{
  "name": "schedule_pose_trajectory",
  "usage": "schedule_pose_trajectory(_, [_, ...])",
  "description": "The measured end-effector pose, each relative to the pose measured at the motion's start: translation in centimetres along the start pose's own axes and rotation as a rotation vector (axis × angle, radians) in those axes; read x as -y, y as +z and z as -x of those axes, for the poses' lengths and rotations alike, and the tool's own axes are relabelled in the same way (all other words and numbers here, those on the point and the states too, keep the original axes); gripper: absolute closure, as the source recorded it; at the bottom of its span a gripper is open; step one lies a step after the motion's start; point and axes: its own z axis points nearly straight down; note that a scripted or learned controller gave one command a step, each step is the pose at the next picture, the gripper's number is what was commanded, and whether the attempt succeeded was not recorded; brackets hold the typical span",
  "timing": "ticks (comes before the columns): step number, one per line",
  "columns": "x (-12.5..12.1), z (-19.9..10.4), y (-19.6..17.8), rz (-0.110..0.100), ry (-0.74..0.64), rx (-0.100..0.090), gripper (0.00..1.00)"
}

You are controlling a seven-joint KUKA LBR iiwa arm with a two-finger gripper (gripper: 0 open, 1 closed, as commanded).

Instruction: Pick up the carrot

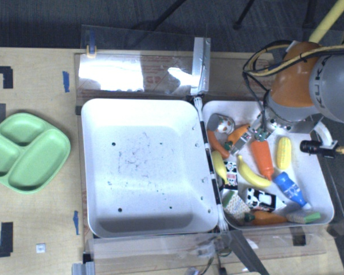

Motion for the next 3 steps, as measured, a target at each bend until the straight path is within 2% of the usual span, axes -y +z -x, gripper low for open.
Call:
schedule_pose_trajectory(1, [-0.1,0.2,-1.3,0.006,0.002,0.006,1.0])
schedule_pose_trajectory(2, [-0.1,0.2,-1.3,0.006,0.002,0.006,0.0])
schedule_pose_trajectory(3, [-0.2,0.4,-2.4,0.011,0.003,0.01,1.0])
